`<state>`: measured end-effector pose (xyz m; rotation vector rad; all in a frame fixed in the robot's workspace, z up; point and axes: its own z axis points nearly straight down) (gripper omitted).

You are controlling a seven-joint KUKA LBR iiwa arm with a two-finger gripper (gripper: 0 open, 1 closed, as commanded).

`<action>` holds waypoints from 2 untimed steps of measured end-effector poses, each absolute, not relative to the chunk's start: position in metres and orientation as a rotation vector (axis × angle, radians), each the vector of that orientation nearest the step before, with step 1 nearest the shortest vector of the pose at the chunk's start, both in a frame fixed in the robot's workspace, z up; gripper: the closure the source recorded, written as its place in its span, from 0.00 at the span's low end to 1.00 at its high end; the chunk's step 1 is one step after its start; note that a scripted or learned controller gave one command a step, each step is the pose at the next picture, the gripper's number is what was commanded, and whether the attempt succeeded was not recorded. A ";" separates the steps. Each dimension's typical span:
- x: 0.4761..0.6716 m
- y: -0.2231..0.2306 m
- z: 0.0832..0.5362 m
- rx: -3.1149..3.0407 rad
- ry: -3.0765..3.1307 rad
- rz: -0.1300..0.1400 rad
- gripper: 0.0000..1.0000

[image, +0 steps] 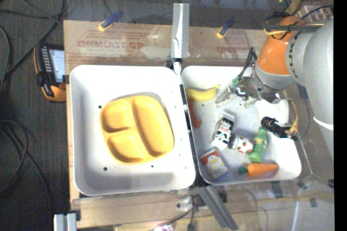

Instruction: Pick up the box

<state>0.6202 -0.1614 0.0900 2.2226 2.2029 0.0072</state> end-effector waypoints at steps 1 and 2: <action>0.617 -0.163 0.090 2.118 2.300 0.006 0.00; 0.624 -0.157 0.125 2.092 2.346 0.000 0.00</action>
